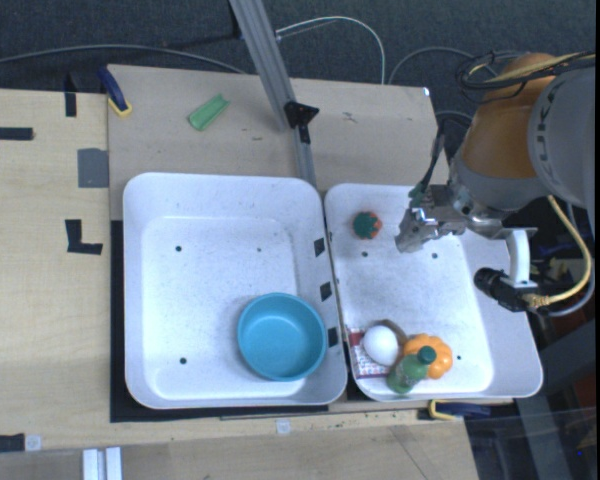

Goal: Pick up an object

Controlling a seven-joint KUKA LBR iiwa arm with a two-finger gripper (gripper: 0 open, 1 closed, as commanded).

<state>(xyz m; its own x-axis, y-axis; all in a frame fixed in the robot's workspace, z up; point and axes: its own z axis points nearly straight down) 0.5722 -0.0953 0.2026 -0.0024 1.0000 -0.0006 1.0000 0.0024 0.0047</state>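
My pincer (416, 230) hangs over the upper part of the right bin (450, 298), near its far rim. My grey arm (540, 138) comes in from the right, with the orange band (500, 118) above the wrist. From this slant I cannot tell how the pincer is set, and I see nothing in it.

Just to the left of the pincer, apart from it, a small ball (366, 225) in green and orange lies on the floor of the right bin, close to the wall shared with the other bin. In the near left corner of the same bin three things crowd together: a white egg (381, 345), an orange piece (432, 354) right of it, and a green bottle (408, 372) lying against the front of the orange piece. Under them is a flat card with red on it (362, 364).

The left bin (180, 268) holds a blue bowl (280, 335), upright, at its near right side by the shared wall.

On the tabletop (160, 138) behind the bins lies a green block (207, 112), well apart from everything else. A grey pole (265, 48) slants down toward the gap between the bins.
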